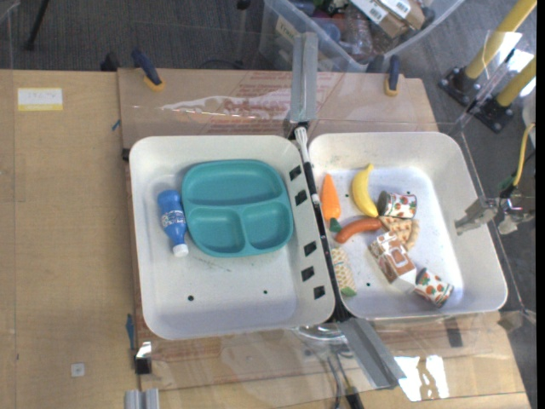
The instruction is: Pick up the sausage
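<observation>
The sausage (361, 227) is a short reddish-orange link. It lies on its side in the right bin (443, 156), near that bin's left wall and slanting up to the right. An orange carrot (329, 198) lies just up-left of it, and a yellow banana (364, 191) lies just above it. Its right end is close to a tan waffle-like piece (402, 228).
More toy food sits right of the sausage: a dark-and-red packet (398, 204), a brown-and-white block (392, 256) and a strawberry-print piece (433, 288). The left bin (153, 296) holds a teal divided plate (237, 207) and a blue bottle (173, 220). A grey metal piece (481, 216) juts over the right rim.
</observation>
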`<move>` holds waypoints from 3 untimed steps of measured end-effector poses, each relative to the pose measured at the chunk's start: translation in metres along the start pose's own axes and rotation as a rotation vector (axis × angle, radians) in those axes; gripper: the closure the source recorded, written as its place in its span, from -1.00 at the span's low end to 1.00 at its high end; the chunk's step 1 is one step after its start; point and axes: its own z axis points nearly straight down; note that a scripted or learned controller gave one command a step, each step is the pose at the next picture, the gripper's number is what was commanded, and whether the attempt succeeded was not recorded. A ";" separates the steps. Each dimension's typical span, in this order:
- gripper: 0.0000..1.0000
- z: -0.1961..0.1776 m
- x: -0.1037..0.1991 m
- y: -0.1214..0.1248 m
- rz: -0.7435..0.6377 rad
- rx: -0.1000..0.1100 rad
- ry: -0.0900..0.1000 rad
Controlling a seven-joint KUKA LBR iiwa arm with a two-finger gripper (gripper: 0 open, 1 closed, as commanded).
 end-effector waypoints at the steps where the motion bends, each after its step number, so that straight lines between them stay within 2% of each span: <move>1: -1.00 0.071 0.053 0.059 -0.006 0.000 0.000; 2: -1.00 0.161 0.079 0.115 -0.038 -0.013 -0.004; 3: 1.00 0.149 0.078 0.116 -0.037 -0.017 -0.005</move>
